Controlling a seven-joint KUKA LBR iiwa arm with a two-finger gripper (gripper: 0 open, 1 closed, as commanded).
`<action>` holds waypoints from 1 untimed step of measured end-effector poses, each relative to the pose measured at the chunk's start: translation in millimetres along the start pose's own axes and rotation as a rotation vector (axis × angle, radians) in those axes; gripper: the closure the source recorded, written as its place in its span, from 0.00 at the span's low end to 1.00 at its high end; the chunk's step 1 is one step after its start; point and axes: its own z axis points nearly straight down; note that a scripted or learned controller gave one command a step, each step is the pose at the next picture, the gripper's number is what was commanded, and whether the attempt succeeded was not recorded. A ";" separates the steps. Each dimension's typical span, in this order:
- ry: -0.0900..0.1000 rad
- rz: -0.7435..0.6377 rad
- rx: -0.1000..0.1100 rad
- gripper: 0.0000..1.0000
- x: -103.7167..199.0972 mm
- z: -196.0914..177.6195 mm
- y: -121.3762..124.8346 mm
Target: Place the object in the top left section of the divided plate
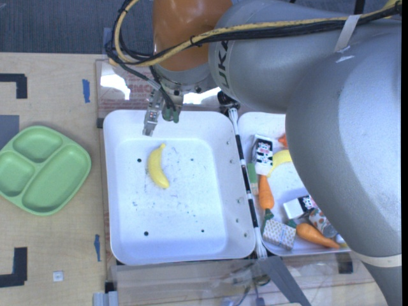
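Grey arm casing [331, 126], smooth and rounded, lies nearest the lens and covers much of the right bin [280, 190], in which carrots and small boxes are heaped. Beyond it, an orange band [185, 21] and yellow cable lead to the gripper [159, 115], poised over the far rim of the left bin [172, 234]. Its fingers appear slightly spread and pinch nothing. Task object: a yellow banana [157, 166], curved and matte, lying alone on the speckled white floor of the left bin, just nearer than the gripper and apart from it. Destination: a green divided plate [42, 169], glossy, with three hollows, on the wooden table [51, 247] left of that bin. Judged step: approach before the grasp. Next move calls for descent onto the banana's middle, fingers straddling its narrow width
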 end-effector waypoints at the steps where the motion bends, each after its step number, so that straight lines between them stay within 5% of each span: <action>1: -0.007 -0.002 -0.005 1.00 -0.8 -12.4 2.1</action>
